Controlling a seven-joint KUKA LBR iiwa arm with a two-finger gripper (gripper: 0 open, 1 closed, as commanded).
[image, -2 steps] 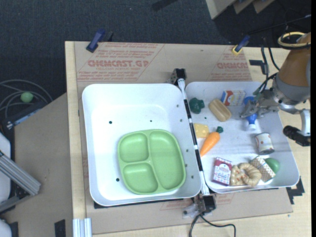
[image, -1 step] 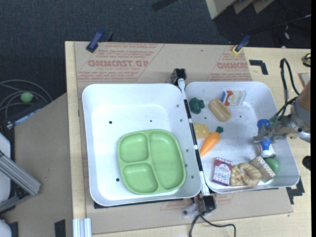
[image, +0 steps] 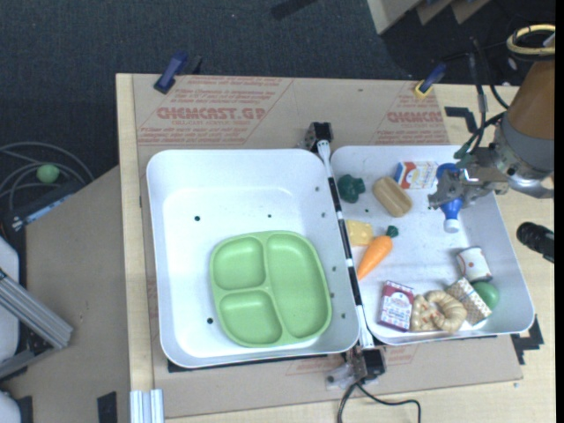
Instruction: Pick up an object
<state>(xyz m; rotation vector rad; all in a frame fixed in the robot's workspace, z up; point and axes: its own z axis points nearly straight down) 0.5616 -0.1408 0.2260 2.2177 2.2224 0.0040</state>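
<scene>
From the camera view above, the desk (image: 132, 236) carried two shallow white bins side by side. The left bin (image: 176, 183) held a green divided plate (image: 269, 287) with three compartments, lying flat toward the near side. The right bin (image: 515, 263) held a scatter of small things: a dark green toy (image: 352, 187) near its far left corner, a tan bread-like piece (image: 392, 196) just beside it, and a small white carton with red and blue print (image: 414, 174) further right along the far wall. A yellow piece (image: 359, 232) lay against the left wall, with an orange carrot (image: 374, 254) tilted just beside it. Along the near side sat a red-and-white packet (image: 397, 306), a pretzel-like pastry (image: 438, 311) touching a patterned wafer (image: 467, 300), a green ball (image: 486, 294) and a small white cylinder with a red band (image: 474, 262). The arm (image: 533, 117) reached in from the right, and its claw (image: 455, 192) hung low over the far right part of the right bin, with a blue-and-white object (image: 452, 211) at its tip; how wide the claw stood, and whether it truly gripped that object, could not be told. A blue clamp (image: 172, 71) and a yellow-blue clamp (image: 429, 80) sat at the far edge of the desk.
</scene>
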